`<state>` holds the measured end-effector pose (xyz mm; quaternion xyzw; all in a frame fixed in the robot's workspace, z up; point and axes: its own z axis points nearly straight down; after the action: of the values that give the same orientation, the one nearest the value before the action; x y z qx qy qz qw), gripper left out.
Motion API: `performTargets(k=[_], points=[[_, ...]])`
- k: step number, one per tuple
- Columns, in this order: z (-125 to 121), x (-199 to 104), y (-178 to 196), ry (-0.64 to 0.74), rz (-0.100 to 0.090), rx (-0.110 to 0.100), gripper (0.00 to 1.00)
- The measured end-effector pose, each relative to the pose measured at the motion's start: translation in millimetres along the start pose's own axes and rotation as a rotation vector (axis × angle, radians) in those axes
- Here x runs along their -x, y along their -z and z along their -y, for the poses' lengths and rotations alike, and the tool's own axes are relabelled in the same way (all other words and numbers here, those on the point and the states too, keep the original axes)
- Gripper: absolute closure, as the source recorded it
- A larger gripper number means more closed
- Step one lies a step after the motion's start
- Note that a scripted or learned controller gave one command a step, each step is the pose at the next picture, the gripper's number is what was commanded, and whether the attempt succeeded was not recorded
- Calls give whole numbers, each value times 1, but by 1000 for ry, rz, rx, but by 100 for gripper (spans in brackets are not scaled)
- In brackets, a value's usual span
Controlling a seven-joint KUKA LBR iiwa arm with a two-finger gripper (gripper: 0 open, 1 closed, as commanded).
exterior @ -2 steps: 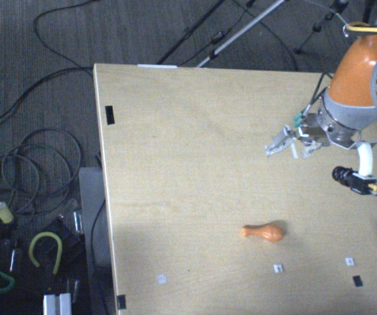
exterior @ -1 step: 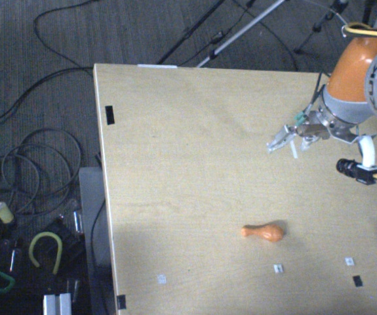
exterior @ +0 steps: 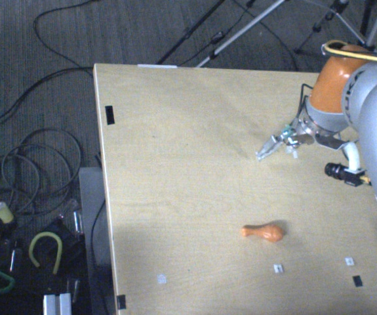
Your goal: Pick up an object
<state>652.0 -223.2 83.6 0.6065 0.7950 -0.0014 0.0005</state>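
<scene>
A small orange object (exterior: 264,231), shaped like a gourd with a thin neck pointing left, lies on the tan bench top (exterior: 188,176) toward the front right. My gripper (exterior: 264,153) hangs over the bench at mid right, pointing left and down. It sits well behind the orange object, and nothing shows in it. The grey arm with its orange band (exterior: 336,87) comes in from the right edge.
Small white and black markers (exterior: 278,268) dot the bench near the front right corner. A black tab (exterior: 109,115) sits at the bench's left edge. Cables and tools (exterior: 31,176) lie on the dark floor to the left, and tripod legs (exterior: 260,12) stand behind.
</scene>
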Motion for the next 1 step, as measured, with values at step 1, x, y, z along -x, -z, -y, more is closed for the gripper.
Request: performTargets(k=[1], points=[[-29, -44, 1, 113, -1, 1, 0]])
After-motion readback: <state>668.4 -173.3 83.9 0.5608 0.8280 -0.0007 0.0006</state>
